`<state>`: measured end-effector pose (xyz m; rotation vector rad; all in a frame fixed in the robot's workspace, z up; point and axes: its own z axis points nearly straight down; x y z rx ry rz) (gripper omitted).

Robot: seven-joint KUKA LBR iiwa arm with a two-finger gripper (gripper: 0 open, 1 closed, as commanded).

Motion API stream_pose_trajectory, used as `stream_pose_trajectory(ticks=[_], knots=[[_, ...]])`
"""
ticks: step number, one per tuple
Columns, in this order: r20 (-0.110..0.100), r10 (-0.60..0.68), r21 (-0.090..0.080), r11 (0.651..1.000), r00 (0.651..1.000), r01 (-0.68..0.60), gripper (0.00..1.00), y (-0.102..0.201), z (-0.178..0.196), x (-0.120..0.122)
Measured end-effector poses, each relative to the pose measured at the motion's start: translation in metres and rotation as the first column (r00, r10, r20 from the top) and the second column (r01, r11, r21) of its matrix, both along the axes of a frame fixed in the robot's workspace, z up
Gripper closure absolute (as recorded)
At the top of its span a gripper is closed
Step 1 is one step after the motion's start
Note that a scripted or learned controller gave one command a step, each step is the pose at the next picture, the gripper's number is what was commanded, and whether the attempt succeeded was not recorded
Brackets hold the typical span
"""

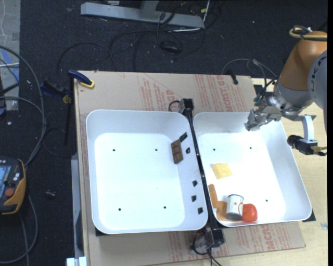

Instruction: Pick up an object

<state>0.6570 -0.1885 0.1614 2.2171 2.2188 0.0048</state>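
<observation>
The right bin (276, 156) holds a flat yellow piece (221, 170) near its middle. At its near edge lie a white cup with a dark rim (234, 206), a red round object (250, 212) touching the cup, and an orange stick-like piece (214, 199) along the left wall. My gripper (255, 121) hangs over the far edge of the right bin, well away from all of these, with nothing seen between its fingers. A brown bar (177, 152) rests against the right wall of the left bin (104, 171).
A black divider with clips (195, 166) runs between the two bins. The bins sit on a cardboard sheet (135, 88). Cables and a metal bar (140, 13) lie on the dark floor behind. A yellow-and-blue clamp (81, 79) sits at the cardboard's far left corner.
</observation>
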Motion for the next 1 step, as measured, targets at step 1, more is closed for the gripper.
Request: stream_pose_trajectory(ticks=[1], knots=[[0.0, 0.0, 0.0, 1.0, 1.0, 0.0, 1.0, 0.0031, 0.0617, -0.0038]])
